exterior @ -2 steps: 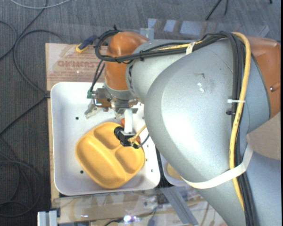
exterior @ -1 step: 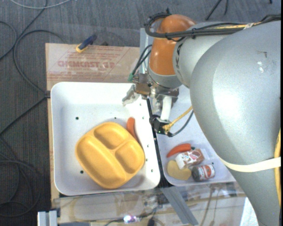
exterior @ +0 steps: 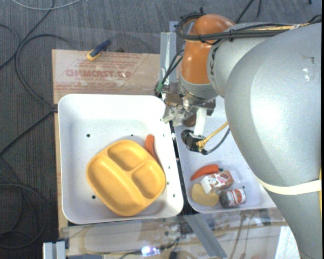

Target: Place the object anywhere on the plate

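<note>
The arm [exterior: 270, 90] took up most of the right side, grey, with the orange band [exterior: 202, 47] above the wrist, and it hid much of the right bin [exterior: 227, 150]. The left bin [exterior: 70, 123] lay beside it, white and shallow, their walls meeting along a dark seam. A cardboard sheet [exterior: 97, 74] with red print lay under and behind the left bin, a small blue and yellow tool [exterior: 99, 48] at its far edge. Cables [exterior: 21, 53] ran over the grey carpet on the left. The plate [exterior: 126, 177] sat in the left bin, toward the near right: yellow, rounded, split into three compartments, slightly skewed to the bin walls. An orange piece [exterior: 150, 143] lay just beside the plate's far right rim, against the bin wall, off the plate. The gripper [exterior: 179, 114] hung over the seam between the bins near their far ends; finger opening could not be told, and nothing showed between them. A black fitting with a yellow lead [exterior: 197, 142] hung just below it over the right bin. In the right bin's near end lay a cluster, close together: a red-orange pepper [exterior: 205, 171], a white carton [exterior: 216, 181] with a red label, a tan round piece [exterior: 204, 195], and a dark can [exterior: 232, 197] on its side. Which was the task's object could not be told.
</note>
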{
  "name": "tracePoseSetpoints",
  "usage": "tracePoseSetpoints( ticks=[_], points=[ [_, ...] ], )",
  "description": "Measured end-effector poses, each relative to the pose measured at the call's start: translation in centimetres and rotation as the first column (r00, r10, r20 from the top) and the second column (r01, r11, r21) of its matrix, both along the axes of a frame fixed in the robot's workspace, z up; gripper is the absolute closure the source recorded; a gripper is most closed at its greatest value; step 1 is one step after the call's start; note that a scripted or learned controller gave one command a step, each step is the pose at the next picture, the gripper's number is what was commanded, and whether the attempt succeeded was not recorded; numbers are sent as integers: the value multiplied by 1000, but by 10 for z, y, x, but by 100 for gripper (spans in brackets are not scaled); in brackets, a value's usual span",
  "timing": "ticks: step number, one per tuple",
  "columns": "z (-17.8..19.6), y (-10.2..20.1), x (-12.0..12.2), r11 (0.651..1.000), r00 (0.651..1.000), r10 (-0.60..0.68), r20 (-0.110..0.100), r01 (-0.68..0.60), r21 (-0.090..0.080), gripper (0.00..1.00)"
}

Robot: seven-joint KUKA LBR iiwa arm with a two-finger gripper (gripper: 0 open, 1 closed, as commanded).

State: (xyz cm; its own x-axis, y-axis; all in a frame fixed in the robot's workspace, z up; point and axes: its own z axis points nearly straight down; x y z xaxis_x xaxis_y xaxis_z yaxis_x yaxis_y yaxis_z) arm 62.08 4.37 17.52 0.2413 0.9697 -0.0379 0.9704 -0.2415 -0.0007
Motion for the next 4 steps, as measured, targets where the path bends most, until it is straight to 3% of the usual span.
tracePoseSetpoints(
  ticks=[1, 2, 3, 4],
  points=[
    [7, 21, -49, 975, 976, 220, 5, -220, 36, 100],
    [7, 55, -117, 971, 972, 236, 4, -236, 37, 100],
    [7, 55, -117, 971, 972, 235, 4, -235, 37, 0],
    [15, 56, -117, 971, 972, 236, 0, -236, 38, 100]
  ],
)
